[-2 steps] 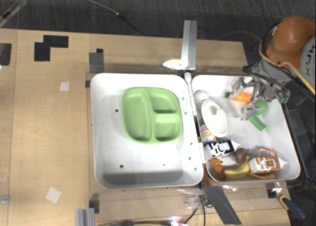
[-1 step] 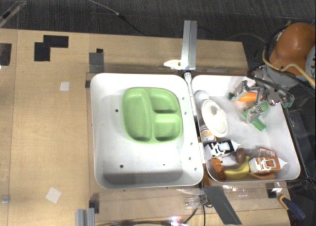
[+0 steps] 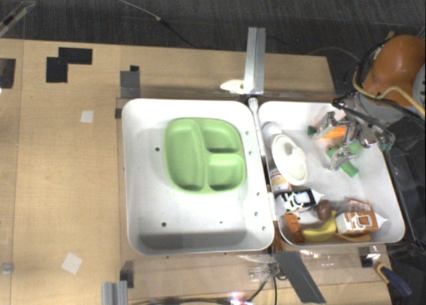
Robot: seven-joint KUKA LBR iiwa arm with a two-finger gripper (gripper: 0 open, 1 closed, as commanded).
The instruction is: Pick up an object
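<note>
We're at the approach step w/ the gripper (image 3: 346,145) low over the right bin (image 3: 393,194) by an orange piece (image 3: 333,133) and a green piece (image 3: 350,168), can't tell its grip state, so next we need a clean descent onto one item

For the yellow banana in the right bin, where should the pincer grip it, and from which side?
Probably from straight above, across the middle of the yellow banana, where its curved body is bare. It lies flat along the near wall of the right white bin, with a brown round object close behind it and a small orange-and-white carton at its right end, so a side approach looks blocked.
</note>
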